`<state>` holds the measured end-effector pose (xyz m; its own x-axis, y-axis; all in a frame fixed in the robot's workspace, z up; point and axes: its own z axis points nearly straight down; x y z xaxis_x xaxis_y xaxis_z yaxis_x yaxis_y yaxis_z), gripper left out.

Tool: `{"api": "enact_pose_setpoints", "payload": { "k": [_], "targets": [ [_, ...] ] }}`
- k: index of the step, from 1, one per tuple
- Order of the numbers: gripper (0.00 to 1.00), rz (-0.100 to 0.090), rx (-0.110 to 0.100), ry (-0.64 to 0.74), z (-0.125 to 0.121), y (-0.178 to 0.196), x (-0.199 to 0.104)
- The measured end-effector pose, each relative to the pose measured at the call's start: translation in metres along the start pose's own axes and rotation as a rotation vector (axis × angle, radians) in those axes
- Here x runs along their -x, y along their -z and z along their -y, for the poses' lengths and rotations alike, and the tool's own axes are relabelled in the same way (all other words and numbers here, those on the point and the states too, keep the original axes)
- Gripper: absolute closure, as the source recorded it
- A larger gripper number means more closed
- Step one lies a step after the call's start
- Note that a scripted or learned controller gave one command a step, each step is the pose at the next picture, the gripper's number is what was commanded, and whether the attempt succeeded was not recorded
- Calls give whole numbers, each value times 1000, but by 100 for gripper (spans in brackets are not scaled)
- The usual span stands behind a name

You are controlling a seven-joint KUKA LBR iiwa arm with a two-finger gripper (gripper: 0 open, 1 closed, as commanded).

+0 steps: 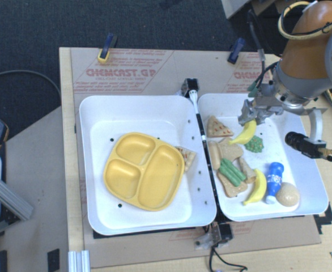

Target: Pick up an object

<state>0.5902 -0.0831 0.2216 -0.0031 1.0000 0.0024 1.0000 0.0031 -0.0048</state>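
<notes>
i've got the end effector [256, 113] low in the right bin [319, 183], just above a banana [245, 134] beside the broccoli [255, 145], so that looks like my target. i cannot tell its opening from here.

A yellow banana [245, 134] sits tilted at the end effector [255, 117], its upper end between the fingers, beside green broccoli [255, 145] in the right bin [313, 194].

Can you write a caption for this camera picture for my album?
Grey-and-orange robot arm's gripper over a yellow toy banana in the right white bin.
</notes>
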Motion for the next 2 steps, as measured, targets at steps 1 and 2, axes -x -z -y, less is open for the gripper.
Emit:
{"api": "enact_pose_setpoints", "payload": {
  "k": [1, 2],
  "targets": [
    [100, 1, 0, -4, 23, -6, -9],
    [100, 3, 8, -2, 18, 9, -13]
  ]
}}
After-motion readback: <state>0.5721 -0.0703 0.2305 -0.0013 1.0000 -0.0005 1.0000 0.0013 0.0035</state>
